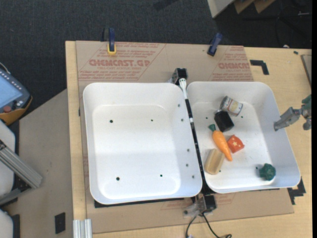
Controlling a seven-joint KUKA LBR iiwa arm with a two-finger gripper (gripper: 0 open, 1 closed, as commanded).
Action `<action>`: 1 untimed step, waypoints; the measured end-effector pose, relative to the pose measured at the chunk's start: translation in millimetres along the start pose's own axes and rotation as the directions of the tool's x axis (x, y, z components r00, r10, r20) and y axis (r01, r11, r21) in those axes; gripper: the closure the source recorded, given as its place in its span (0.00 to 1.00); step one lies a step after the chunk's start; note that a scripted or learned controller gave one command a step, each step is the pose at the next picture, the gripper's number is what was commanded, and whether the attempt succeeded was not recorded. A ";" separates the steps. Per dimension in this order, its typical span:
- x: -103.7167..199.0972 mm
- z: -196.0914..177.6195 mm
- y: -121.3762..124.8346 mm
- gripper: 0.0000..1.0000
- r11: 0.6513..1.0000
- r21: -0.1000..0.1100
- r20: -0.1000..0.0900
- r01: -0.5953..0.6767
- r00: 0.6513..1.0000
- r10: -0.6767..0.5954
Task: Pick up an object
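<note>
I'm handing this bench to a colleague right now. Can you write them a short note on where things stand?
Gripper: at the right bin's right rim, nothing seen between its fingers.
In the right bin: carrot, red piece, tan block, black block, small can, green piece.
Done: nothing picked yet.
Left: descend on one object, grasp, lift.
</note>
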State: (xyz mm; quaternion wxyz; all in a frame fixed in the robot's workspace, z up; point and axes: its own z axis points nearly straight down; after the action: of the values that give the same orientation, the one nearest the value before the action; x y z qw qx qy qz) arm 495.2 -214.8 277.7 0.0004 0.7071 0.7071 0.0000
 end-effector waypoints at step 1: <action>79.0 58.1 -17.1 0.00 1.000 0.008 -0.006 0.005 1.000 -0.005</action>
State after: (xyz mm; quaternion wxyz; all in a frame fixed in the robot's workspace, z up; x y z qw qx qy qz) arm 478.2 -135.8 219.6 -0.0046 0.7051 0.7091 -0.0008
